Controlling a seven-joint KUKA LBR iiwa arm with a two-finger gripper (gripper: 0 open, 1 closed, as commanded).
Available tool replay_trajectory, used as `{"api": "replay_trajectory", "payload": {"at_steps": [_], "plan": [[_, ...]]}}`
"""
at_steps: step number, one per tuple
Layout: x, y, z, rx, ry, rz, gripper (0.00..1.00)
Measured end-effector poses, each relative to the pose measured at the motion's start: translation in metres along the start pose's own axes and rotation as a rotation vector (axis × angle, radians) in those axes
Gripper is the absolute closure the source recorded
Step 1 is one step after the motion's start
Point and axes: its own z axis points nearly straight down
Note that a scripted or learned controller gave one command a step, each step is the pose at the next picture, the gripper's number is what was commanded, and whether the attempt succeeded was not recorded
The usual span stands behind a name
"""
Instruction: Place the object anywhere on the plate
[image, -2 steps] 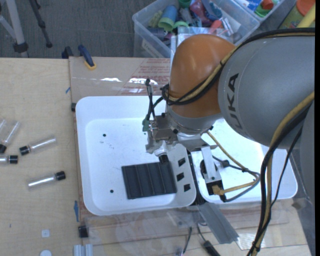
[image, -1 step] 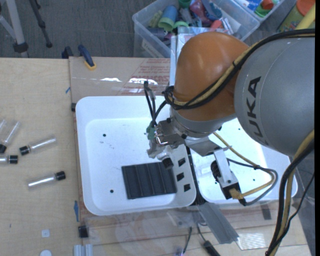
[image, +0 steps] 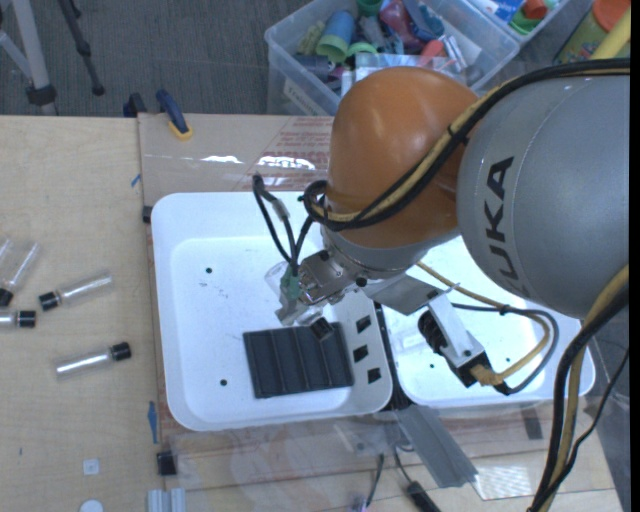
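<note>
Camera view: a dark grey ribbed rectangular plate (image: 298, 362) lies flat in the left shallow white bin (image: 190, 390), the tool (image: 305, 290) poised just above its far edge (grip state cannot be told). The object to place isn't identifiable.

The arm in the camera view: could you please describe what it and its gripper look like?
The arm is bulky, with smooth grey housing that carries dark KUKA lettering, and a rounded orange band above the wrist. Black and yellow cables run along the outside, with thinner black wires looping near the wrist. The gripper is a small metallic assembly with a bit of green visible on it.
</note>
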Motion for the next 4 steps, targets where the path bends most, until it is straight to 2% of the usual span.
{"api": "replay_trajectory", "payload": {"at_steps": [1,2,3,4], "plan": [[0.025,0.012,-0.024,0.000,0.000,0.118,1.00],[0.017,0.008,0.015,0.006,0.001,-0.069,1.00],[0.013,0.015,-0.127,0.000,0.000,-0.272,1.00],[0.024,0.011,-0.046,0.003,0.001,-0.242,1.00]]}}
